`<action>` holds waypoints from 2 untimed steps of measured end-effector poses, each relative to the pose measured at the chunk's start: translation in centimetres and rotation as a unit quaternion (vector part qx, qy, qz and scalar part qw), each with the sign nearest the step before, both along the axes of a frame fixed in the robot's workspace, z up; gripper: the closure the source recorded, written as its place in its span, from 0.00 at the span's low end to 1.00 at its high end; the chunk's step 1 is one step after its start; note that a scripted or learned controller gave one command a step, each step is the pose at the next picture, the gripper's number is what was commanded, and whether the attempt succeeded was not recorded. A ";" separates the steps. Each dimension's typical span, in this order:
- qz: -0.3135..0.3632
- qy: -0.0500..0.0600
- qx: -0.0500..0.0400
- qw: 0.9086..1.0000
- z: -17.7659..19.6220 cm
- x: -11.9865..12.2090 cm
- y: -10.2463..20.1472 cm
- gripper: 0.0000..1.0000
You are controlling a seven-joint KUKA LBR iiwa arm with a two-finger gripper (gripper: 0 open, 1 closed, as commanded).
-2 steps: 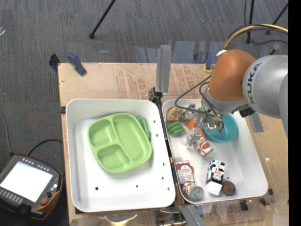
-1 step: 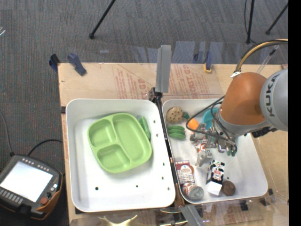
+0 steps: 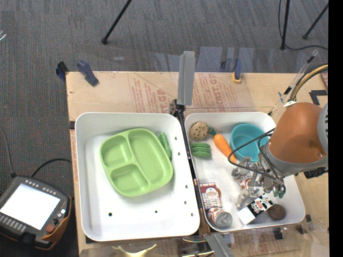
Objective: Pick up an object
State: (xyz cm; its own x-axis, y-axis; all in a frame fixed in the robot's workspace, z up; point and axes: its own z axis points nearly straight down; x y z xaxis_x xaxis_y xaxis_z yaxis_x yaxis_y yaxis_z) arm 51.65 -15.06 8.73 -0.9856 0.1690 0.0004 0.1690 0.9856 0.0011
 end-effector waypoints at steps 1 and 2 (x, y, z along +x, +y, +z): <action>-0.061 -0.001 0.000 0.998 0.0 4.2 4.4 0.00; -0.150 0.002 -0.001 0.989 0.0 10.6 4.2 0.00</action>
